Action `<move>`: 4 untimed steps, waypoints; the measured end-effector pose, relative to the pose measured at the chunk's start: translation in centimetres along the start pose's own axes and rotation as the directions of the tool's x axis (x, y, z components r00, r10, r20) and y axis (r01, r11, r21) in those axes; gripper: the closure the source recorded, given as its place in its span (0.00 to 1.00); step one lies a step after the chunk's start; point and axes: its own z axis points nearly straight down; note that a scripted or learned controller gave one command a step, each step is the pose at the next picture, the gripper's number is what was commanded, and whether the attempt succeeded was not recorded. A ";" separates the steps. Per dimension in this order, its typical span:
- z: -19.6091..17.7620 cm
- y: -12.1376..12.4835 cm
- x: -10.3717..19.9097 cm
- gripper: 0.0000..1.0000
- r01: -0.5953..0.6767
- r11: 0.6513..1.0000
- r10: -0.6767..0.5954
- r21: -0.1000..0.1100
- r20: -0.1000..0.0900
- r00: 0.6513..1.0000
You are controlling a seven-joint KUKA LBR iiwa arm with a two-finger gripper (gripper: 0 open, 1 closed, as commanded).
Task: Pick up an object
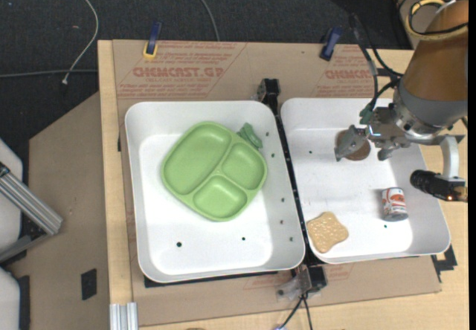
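My gripper [366, 146] hangs over the upper middle of the right bin [424, 243], its two grey fingers spread apart, so it is open. A small brown round object [359, 151] lies on the bin floor right between and under them, partly hidden. A tan cracker-like piece [326, 232] rests at the bin's near left corner. Toward the right side lies a small red and white can [394, 203].
The left bin [149, 247] holds a green divided plate [215, 170] with a small dark green item [251, 135] at its upper right edge. A black clamp [268, 89] sits between the bins at the back. Cables trail at the far right.
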 end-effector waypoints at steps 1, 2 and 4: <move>-0.7 0.3 0.0 0.00 0.003 1.000 -0.003 -0.014 0.002 1.000; 5.6 0.4 0.1 0.00 0.002 1.000 -0.002 -0.007 0.000 1.000; 13.5 0.5 0.9 0.00 0.002 1.000 -0.002 -0.011 0.001 1.000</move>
